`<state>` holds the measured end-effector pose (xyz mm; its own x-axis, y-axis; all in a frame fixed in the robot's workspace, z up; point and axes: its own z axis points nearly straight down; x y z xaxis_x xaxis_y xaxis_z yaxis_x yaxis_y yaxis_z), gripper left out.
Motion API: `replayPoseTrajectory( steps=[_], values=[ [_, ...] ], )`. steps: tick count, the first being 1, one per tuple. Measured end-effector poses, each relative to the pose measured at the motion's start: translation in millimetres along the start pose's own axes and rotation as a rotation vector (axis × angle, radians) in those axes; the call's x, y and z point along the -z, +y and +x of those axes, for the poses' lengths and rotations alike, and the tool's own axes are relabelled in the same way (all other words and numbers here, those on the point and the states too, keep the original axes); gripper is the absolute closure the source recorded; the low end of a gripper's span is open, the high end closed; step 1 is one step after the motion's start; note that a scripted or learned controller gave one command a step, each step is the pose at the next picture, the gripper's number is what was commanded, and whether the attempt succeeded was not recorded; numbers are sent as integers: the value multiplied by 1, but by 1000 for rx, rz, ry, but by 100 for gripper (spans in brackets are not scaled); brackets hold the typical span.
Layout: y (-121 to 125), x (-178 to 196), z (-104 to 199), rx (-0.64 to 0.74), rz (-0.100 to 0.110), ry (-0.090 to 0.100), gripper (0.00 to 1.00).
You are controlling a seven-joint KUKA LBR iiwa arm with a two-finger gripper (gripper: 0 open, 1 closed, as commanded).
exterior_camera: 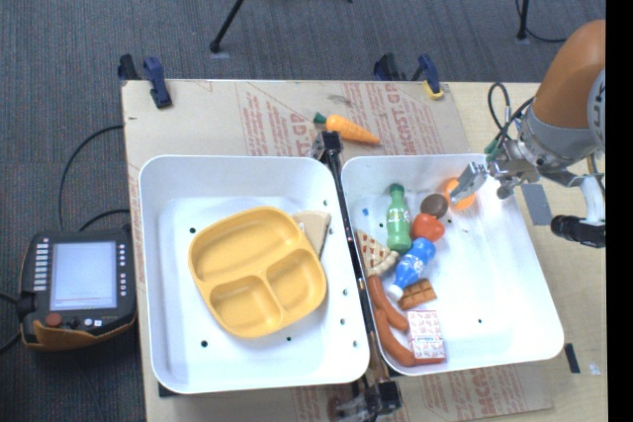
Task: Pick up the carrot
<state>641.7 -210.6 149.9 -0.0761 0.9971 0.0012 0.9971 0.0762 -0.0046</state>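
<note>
The carrot, orange with a green top, lies on the bare bench board behind the two bins, just beyond the gap between them. My gripper hangs over the far right part of the right bin, well to the right of the carrot. It is right next to a small orange piece at the bin's back. Whether it touches that piece cannot be made out.
The right bin holds a green bottle, a brown ball, a red tomato, a blue bottle, sausages and a pink box. The left bin holds a yellow divided plate. Blue clamps grip the bench's far edge.
</note>
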Motion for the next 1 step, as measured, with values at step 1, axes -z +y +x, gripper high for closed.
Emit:
replayPoseTrajectory(
  steps=[1],
  values=[
    [14,-41,-1,-163,-37,4,0]
  ],
)
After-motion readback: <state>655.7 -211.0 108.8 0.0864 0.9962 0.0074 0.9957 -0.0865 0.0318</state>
